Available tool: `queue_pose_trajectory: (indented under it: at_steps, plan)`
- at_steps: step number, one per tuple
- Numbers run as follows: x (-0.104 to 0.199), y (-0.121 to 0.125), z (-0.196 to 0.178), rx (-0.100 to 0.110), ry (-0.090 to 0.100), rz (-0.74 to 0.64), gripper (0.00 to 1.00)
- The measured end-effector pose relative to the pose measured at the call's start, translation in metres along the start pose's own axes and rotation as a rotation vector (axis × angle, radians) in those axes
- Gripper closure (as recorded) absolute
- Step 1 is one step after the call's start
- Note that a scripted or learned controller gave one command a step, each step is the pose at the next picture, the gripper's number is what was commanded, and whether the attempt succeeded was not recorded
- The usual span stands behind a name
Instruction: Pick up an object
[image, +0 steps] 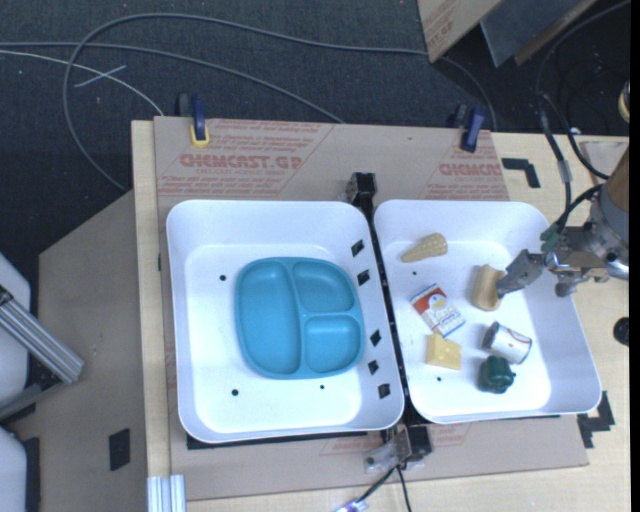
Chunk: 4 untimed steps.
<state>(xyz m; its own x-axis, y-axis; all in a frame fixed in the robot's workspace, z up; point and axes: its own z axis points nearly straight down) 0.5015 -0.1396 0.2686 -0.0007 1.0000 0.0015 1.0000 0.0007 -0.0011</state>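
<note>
The right bin holds several small things. A tan bread-like piece lies at its back, and a tan block sits in the middle. A red and white box, a yellow wedge, a small white can and a green lump lie nearer the front. My gripper hangs over the bin's right side, just right of the tan block. It is open, with one finger pointing toward the block and nothing between the fingers.
The left bin holds a blue divided plate. A black divider with clips runs between the bins. Clamps hold the board at the back, and cables trail over the dark floor behind.
</note>
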Motion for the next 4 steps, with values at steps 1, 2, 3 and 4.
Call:
queue_pose_trajectory:
  at_steps: [1,2,3,4]
  plan:
    - [-0.001,0.000,0.063,0.006,0.001,0.002,0.00]
    - [-0.003,-0.001,0.124,0.003,0.001,0.001,0.00]
    - [-0.007,0.006,0.155,-0.029,-0.014,0.001,0.00]
    - [-0.008,0.007,0.144,-0.032,-0.017,0.003,1.00]
